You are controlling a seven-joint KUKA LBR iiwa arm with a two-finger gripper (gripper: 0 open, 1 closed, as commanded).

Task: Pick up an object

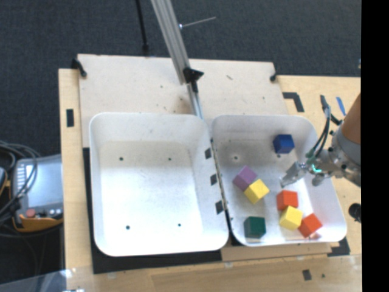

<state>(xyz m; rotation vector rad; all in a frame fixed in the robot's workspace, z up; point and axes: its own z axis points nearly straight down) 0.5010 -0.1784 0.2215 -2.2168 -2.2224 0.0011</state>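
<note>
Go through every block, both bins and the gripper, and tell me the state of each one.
Blue block: loose, right bin.
Purple block: touching yellow block.
Orange block: loose.
Second yellow block: beside red block.
Green block: loose, near front wall.
Right bin: holds all blocks.
Left bin: no blocks.
Gripper: over right bin, holding nothing.

Robotics lab: bench (158,78), white bins (121,132), aluminium mast (170,29).

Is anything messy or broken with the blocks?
Nothing looks broken or spilled. All seven blocks lie inside the right bin, some tilted, like the purple block touching the yellow one. The gripper hovers over them.
</note>
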